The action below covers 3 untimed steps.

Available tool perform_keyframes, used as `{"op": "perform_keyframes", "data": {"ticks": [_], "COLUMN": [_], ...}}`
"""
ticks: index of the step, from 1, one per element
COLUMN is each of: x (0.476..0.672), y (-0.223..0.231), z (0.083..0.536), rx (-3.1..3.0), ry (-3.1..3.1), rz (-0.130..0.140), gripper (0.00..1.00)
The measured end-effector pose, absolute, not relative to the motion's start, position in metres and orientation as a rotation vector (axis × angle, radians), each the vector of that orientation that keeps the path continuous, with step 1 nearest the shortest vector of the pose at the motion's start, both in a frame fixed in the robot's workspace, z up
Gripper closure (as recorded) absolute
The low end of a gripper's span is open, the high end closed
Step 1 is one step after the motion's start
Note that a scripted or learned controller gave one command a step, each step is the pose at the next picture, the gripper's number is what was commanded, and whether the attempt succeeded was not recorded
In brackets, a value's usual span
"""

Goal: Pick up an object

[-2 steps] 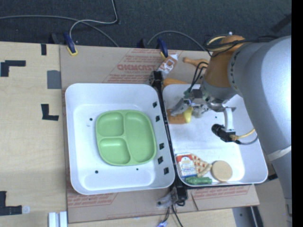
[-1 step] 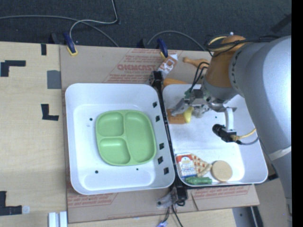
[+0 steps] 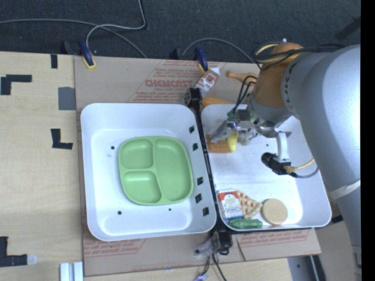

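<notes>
- End effector [image 3: 229,132] low in the right bin [image 3: 304,215], close by the divider between the two bins. Metal tips sit right at a yellow object [image 3: 233,140] lying on an orange-brown piece [image 3: 219,147].
- Tips look to be touching or straddling the yellow object; blurred there, so I cannot tell whether they are spread, pressed together or pinching it.
- Judged step: securing a hold on the yellow object before any lift.
- To do it well: centre the tips over the yellow object alone and keep the orange-brown piece beneath out of the pinch. Keep clear of the bin wall just beside. Lift straight up and confirm the object rides between the tips.
- Count, right bin: one yellow object and one orange-brown piece at the end effector; toward the near edge, well apart from it, one red-and-white packet [image 3: 232,202], one toy pizza slice [image 3: 251,205], one round tan disc [image 3: 273,211], one green stick-shaped item [image 3: 246,222].
- Count, left bin [image 3: 94,157]: one green divided plate [image 3: 156,170] with three compartments, well apart from the end effector.
- Two bins on the desk [image 3: 35,174].
</notes>
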<state>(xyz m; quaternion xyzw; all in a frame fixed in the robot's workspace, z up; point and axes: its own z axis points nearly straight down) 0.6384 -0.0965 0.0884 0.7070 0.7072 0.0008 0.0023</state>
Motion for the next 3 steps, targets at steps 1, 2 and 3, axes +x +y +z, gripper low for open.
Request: {"op": "perform_keyframes", "data": {"ticks": [1, 2, 3], "x": [0.638, 0.641, 0.571], "y": [-0.097, -0.096, -0.024], "z": [0.089, 0.101, 0.184], "rx": [2.218, 2.213, 2.219], "ry": [2.218, 2.215, 2.225], "rz": [0.003, 0.008, 0.001], "gripper": [0.0, 1.0, 1.0]}}
